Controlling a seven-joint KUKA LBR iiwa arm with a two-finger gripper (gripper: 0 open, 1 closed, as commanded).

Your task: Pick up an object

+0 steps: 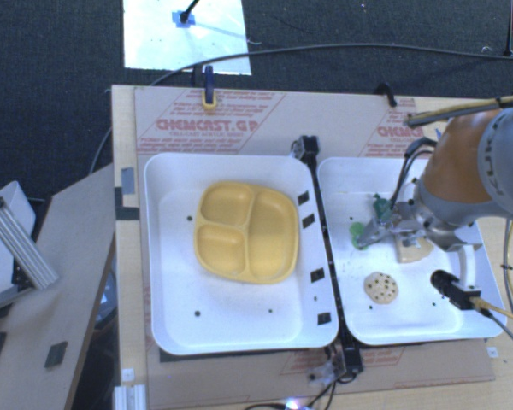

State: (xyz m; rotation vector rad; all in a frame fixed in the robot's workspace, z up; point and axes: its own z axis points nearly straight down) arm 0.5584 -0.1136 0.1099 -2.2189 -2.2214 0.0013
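Note:
My gripper [378,229] is low in the right bin [410,327], reaching in from the right toward its left wall. A small bright green piece [357,231] lies right at the gripper's tip, touching or almost touching it. A darker green bit [380,203] sits just above the gripper. A tan, bread-like piece [413,248] lies partly under the gripper body. A round speckled cookie [380,288] rests apart, nearer the front of the bin. I cannot make out whether anything is gripped.
The left bin [175,314] holds a yellow divided plate [246,231] near its middle. A black-clipped divider [318,246] separates the two bins. The arm's grey and orange body [470,169] covers the right bin's far right corner.

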